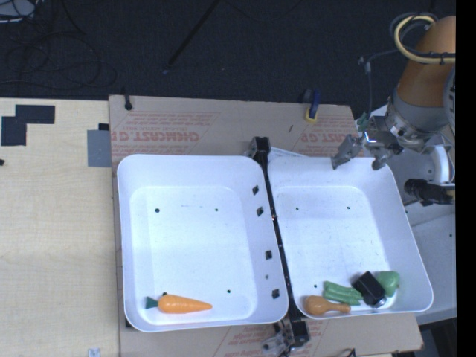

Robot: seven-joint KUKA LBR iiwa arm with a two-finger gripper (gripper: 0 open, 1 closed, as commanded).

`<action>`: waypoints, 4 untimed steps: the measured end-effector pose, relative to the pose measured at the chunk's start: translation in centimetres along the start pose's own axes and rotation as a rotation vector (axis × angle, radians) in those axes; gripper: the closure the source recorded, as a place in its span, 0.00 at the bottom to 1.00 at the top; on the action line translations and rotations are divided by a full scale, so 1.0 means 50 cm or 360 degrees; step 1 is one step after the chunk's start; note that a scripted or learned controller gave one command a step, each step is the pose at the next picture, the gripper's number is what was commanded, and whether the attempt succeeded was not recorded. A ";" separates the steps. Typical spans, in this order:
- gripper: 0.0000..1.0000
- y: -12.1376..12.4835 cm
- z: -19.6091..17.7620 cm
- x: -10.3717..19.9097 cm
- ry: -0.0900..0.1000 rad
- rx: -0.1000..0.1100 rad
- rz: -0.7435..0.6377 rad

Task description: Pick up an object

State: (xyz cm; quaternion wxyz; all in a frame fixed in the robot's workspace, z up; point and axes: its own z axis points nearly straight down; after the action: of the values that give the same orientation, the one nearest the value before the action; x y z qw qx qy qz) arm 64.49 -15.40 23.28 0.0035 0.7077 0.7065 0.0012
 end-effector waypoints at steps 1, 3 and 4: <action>0.00 -0.008 0.307 0.038 0.0007 0.0020 -0.0008; 0.00 0.002 0.005 0.041 0.0008 0.0000 -0.0015; 0.00 -0.002 -0.053 -0.075 0.0000 0.0008 0.0001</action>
State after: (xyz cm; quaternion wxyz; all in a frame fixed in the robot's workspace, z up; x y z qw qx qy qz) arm 64.39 -19.16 25.94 0.0017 0.7080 0.7062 -0.0005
